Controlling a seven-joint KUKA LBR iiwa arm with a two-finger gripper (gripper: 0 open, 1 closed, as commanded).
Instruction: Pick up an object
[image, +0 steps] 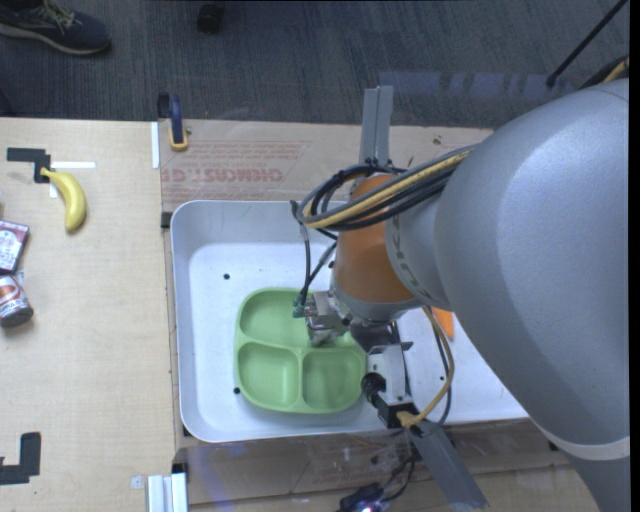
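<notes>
Landmark: white bin (200, 330), the shallow tub in the middle of the view; every place below is given against it.
Can (12, 300): far left of the white bin, at the edge of the view, lying on the wooden surface (90, 380).
Packet (10, 245): just above the can, equally far left of the white bin.
Banana (70, 200): yellow, left of the white bin and beyond its far left corner, well apart from it.
Clamp (172, 125): blue and orange, just past the white bin's far left corner.
Cardboard sheet (250, 165): flat behind the white bin's far wall, with red print on it.
Green divided plate (290, 355): inside the white bin, toward its near side, three compartments facing up; its right rim lies under the arm.
Gripper (322, 322): over the white bin, at the green divided plate's upper right rim; whether the fingers are spread or pinching the rim cannot be told from here.
Orange object (445, 322): a small sliver inside the white bin, right of the gripper, mostly hidden by the arm.
Arm (540, 250): grey, with an orange band, covering the white bin's right side.
</notes>
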